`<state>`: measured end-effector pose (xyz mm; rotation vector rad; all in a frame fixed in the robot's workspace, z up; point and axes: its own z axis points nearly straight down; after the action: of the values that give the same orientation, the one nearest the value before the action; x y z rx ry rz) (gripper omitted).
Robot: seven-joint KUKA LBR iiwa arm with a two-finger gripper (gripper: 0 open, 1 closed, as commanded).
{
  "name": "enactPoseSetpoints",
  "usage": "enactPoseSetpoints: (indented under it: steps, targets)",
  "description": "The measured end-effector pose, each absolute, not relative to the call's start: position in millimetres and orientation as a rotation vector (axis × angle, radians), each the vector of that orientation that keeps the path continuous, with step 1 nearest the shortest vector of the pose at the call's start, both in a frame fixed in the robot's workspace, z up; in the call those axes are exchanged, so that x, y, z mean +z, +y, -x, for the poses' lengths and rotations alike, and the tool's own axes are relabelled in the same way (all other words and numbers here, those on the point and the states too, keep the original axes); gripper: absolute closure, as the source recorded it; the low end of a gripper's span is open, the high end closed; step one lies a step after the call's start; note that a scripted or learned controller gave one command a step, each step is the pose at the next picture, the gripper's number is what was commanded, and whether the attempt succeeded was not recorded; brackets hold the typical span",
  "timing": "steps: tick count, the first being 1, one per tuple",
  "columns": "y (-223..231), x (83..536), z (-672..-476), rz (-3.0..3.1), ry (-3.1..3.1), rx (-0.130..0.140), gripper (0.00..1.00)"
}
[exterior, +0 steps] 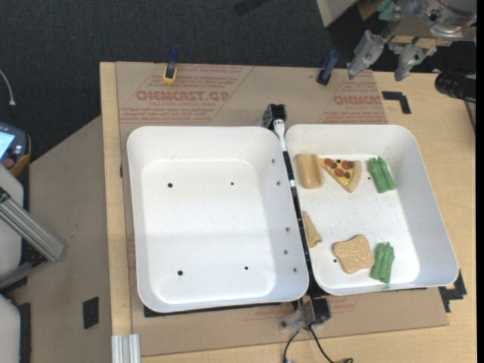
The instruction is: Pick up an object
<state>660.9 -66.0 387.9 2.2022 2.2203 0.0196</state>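
My gripper (386, 57) hangs high above the back edge of the right bin (423, 203), its two fingers spread apart with nothing between them. In that bin lie a tan bread roll (308, 170), a pizza slice (342, 172), a green vegetable piece (381, 175), a small tan wedge (310, 229) against the left wall, a slice of toast (353, 253) and a second green piece (383, 262). All of them rest on the bin floor, well below and in front of the gripper.
The left bin (151, 203) sits beside the right one, joined along a black hinge strip (290, 195). Both rest on a cardboard sheet (219, 89) held by blue clamps (172, 63) at the back. A cable (302, 339) trails off the front edge.
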Motion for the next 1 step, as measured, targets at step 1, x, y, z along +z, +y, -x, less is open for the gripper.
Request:
enactPoseSetpoints:
  steps: [1]
  targets:
    - [-10.9,471.8,-650.8,-2.208,2.224,0.014,0.0]
